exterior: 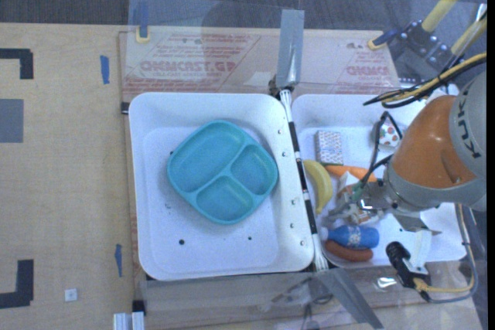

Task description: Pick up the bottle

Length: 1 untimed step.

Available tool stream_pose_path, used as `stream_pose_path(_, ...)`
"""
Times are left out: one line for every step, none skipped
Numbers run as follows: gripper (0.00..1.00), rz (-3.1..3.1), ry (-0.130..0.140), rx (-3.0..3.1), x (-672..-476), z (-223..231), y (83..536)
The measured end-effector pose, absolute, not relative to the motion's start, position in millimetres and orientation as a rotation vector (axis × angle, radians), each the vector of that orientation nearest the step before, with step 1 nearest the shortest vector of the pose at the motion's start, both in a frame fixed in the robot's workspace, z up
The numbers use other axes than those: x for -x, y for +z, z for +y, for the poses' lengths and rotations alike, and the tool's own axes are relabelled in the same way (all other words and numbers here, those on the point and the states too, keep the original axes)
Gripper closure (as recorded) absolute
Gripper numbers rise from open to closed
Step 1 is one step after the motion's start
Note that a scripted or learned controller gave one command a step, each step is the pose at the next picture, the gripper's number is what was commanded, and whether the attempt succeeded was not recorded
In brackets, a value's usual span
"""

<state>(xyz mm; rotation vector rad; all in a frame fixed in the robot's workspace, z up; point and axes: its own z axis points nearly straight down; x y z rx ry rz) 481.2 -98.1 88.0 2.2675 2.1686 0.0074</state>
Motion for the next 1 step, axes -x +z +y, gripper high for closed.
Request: stream_pose_path(1.0,2.163,0.01,-2.27,-481.6,-99.7,97.8)
